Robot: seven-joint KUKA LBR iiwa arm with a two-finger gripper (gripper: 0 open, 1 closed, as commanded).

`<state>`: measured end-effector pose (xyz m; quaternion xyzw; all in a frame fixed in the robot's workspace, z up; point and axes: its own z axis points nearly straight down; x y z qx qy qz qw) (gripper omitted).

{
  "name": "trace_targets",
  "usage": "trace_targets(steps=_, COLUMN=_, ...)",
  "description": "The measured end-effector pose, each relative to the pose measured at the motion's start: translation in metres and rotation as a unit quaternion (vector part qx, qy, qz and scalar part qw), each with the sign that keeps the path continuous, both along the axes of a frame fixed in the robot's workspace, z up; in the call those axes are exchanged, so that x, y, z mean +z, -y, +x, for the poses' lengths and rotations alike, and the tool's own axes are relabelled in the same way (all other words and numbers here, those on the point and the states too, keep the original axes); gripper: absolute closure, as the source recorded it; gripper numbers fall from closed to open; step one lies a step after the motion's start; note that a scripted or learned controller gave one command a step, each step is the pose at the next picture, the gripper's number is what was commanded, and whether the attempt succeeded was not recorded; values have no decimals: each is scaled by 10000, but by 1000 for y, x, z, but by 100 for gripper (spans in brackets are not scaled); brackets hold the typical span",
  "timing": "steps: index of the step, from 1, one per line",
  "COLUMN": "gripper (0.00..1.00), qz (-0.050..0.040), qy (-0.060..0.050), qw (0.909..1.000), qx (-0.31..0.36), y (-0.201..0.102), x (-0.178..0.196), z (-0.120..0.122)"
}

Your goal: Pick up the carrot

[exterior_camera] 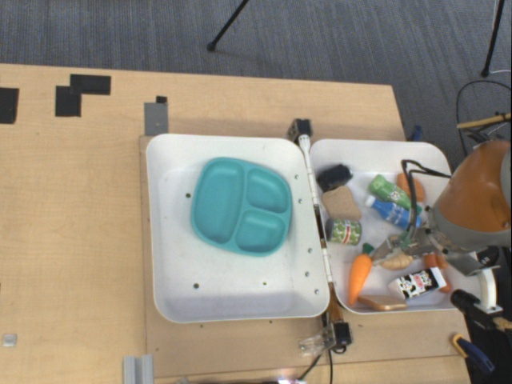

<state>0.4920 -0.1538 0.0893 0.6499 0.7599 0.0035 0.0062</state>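
The carrot [359,272] is orange with a green top. It lies slanted at the front left of the right bin [376,154], top end pointing up and to the right. My gripper [398,252] hangs low over the bin just to the right of the carrot's green top, under the grey arm and its orange band [480,192]. The wrist hides how the gripper stands and whether anything is in it. Nothing of the carrot is lifted; it rests on the bin floor.
Around the gripper lie a green can [345,231], a tan block [342,205], a black object [333,176], green [390,190] and blue [392,212] bottles, a black-and-white carton [418,282] and a brown stick [382,302]. The left bin [172,294] holds a teal divided plate [240,205].
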Motion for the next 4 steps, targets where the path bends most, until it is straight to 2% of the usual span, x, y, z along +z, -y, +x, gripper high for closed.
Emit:
trace_targets(steps=1, gripper=0, qz=2, qy=-17, qw=9905, qx=1372, y=-92, x=98, z=-2)
trace_targets(steps=2, gripper=0, qz=-6, qy=-60, qw=9810, qx=1939, y=-37, x=5, z=-4)
trace_targets(steps=3, gripper=100, qz=-15, qy=-1, qw=9809, qx=1944, y=-40, x=18, z=0)
trace_targets(steps=4, gripper=0, qz=-14, qy=-4, qw=9809, qx=1944, y=-40, x=18, z=0)
